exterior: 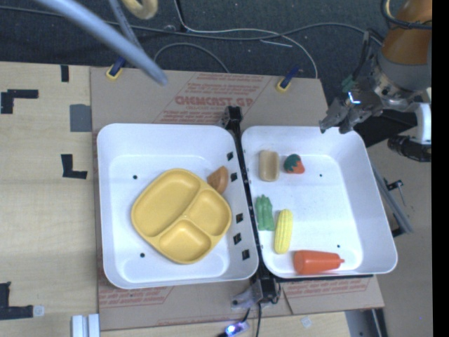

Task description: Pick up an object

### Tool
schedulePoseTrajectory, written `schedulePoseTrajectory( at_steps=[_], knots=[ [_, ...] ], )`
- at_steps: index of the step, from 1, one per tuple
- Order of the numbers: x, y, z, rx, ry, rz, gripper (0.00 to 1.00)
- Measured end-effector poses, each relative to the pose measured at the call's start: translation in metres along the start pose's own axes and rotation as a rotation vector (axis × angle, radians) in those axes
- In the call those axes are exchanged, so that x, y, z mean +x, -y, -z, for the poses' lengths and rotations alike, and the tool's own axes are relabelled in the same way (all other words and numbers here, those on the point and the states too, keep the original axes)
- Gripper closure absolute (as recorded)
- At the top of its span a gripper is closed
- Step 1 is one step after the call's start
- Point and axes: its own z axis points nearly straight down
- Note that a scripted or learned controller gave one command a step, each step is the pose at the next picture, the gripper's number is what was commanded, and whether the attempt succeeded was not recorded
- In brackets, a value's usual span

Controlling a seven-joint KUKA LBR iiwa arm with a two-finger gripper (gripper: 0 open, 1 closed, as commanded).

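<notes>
1. I am looking at a robotics lab, not a home or kitchen: a grey arm with an orange band (pixel 410 37) reaches in from the right.
2. The wooden worktop (pixel 42 188) carries a sheet of printed cardboard (pixel 210 100) held by yellow clamps (pixel 286 81), with black tape marks (pixel 17 98) stuck on the wood.
3. Loose black cables (pixel 210 30) run over dark carpet (pixel 280 5) behind the worktop.
4. Two white bins (pixel 112 209) sit side by side, holding toy food such as a plastic corn cob (pixel 283 231) and a carrot (pixel 317 261), plus a yellow divided plate (pixel 181 215).
</notes>
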Motion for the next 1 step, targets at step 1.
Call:
schedulePoseTrajectory(
  at_steps=[1],
  knots=[
    [0.0476, 0.0096, -0.0026, 0.005, -0.002, 0.003, 1.0]
  ],
)
